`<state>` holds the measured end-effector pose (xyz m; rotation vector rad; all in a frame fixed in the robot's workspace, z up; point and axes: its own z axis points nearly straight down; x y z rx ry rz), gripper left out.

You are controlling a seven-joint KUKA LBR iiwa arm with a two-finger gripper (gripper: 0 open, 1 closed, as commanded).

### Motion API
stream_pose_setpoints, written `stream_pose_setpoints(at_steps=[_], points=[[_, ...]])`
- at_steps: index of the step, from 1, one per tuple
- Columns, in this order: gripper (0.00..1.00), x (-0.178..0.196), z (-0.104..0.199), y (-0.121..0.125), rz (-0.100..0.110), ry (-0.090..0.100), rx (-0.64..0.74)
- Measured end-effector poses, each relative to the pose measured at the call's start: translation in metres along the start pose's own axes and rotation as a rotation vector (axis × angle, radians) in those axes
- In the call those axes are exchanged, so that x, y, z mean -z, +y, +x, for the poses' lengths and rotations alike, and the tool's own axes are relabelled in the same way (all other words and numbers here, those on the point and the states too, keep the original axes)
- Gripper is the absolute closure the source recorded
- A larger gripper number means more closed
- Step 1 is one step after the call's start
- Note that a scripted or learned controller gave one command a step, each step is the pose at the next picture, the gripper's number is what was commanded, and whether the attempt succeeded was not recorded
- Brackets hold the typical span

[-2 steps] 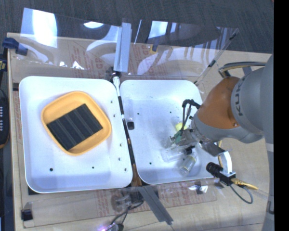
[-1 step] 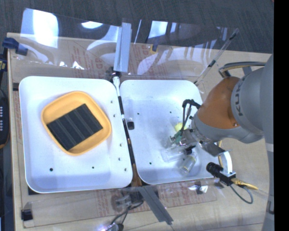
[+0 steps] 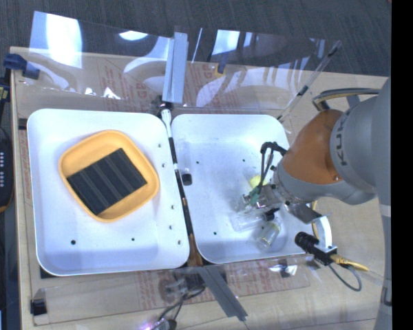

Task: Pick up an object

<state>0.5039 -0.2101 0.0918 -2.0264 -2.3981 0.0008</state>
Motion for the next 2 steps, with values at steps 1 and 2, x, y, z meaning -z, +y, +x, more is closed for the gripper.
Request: stream_pose_setpoints(at_steps=[1, 2], points=[[0.00, 0.0000, 0.0000, 0.0000, 0.000, 0.000, 0.000], [0.00, 0.0000, 0.0000, 0.0000, 0.000, 0.000, 0.000]])
